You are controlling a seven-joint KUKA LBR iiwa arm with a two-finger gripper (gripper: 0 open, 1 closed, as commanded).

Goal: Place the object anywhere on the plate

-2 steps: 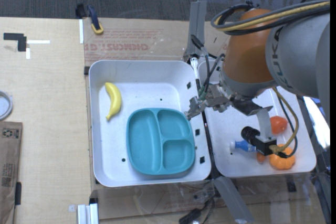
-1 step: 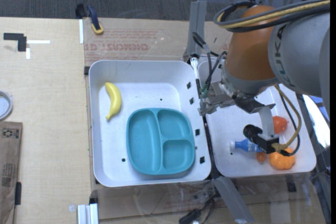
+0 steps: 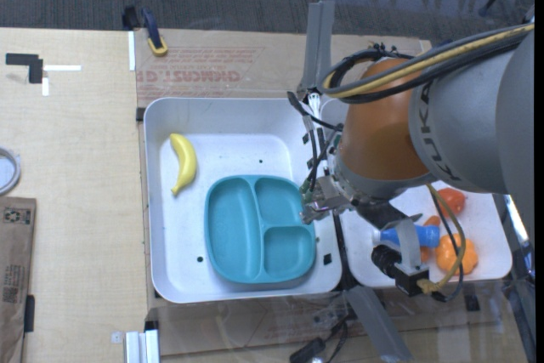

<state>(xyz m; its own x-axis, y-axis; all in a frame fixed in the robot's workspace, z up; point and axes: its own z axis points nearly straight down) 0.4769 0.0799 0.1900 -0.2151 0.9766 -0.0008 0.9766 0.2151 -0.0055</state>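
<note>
Landmark: the blue plate [image 3: 259, 229], three compartments, in my left white bin [image 3: 157, 208]
Banana [image 3: 182, 162]: on the bin floor, up-left of the plate, apart from it
End effector [image 3: 316, 204]: just at the plate's right rim; whether it is open or closed I cannot tell
Writing: "KUK" on my grey arm [image 3: 463, 115]; mirrored red print on the cardboard [image 3: 204, 64] beyond the plate, unreadable
Orange objects [image 3: 450, 242]: right of the plate, in the other bin

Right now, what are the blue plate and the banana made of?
The plate looks like moulded plastic: one even teal colour, smooth, with rounded dividers between three compartments. The banana looks like a plastic toy, uniformly yellow with a slight sheen, though a real one can't be ruled out from here.
</note>
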